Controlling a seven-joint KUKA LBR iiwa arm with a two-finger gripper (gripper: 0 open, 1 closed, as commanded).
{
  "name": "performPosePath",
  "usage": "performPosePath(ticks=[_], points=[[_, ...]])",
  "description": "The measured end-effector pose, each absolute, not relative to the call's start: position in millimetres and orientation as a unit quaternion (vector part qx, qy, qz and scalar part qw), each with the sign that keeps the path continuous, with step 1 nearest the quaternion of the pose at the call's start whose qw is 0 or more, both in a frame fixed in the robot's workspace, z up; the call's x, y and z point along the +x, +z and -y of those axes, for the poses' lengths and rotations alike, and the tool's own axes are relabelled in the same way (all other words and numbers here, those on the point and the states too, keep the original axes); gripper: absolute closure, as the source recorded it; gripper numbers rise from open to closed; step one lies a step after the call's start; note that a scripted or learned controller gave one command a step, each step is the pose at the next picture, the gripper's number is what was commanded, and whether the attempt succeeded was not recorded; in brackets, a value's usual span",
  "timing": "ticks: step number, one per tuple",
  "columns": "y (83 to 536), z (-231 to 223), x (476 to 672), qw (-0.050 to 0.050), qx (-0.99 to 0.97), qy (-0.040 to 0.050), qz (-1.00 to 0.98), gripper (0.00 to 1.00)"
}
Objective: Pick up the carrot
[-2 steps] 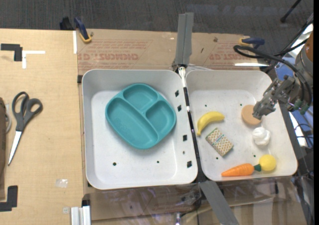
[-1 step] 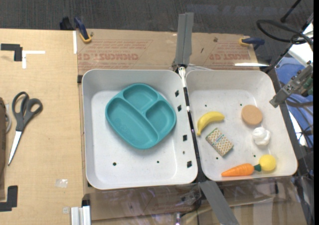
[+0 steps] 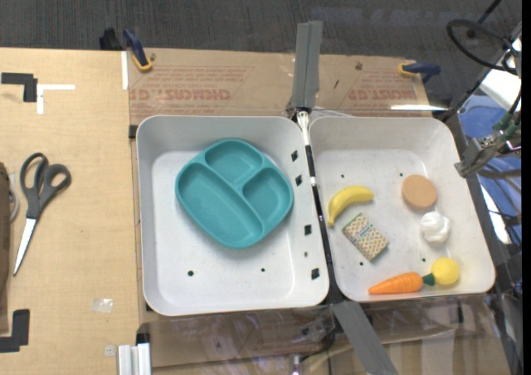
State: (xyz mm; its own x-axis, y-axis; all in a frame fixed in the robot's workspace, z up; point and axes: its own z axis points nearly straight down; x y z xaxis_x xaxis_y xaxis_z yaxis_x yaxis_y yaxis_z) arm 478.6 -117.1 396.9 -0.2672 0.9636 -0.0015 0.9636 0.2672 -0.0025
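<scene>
Where gripper sits can't tell, carrot lies in right bin, touching lemon.

**Bystanders on the bench**

A teal divided plate was set in the left bin. In the right bin, a banana, a patterned packet, a tan disc, a white lump and a lemon were scattered. Scissors were laid on the wooden bench.
</scene>
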Motion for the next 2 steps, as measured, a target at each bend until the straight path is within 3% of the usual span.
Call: performPosePath(ticks=[2], points=[[430,105,478.6,0.000,-0.626,0.0011,0.780,1.00]])
